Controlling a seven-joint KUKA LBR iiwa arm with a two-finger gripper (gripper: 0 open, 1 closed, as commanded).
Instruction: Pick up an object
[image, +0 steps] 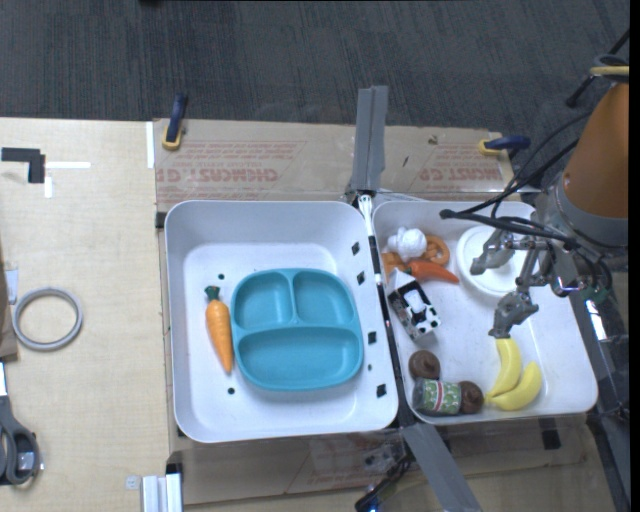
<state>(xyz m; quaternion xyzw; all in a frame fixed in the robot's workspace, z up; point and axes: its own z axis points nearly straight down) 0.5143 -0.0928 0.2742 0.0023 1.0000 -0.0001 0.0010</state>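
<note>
In the camera view the gripper (512, 290) hangs over the right bin (575, 400), fingers apart, gripping nothing. The banana (514, 376) lies just below it by the bin's near-right corner. Lower straight, perhaps straddling its upper end, then close.

You've got loose items across both bins. Left bin (185, 330): carrot (219, 327) lying lengthwise near the left wall, just beside a blue divided plate (297, 328) flat in the middle. Right bin (575, 395): banana (513, 376) near the front right corner, can (440, 397) on its side along the front edge, brown donut (424, 363) just behind it, black-and-white cow toy (414, 309) by the left wall, white plate (492, 262) toward the back.
</note>
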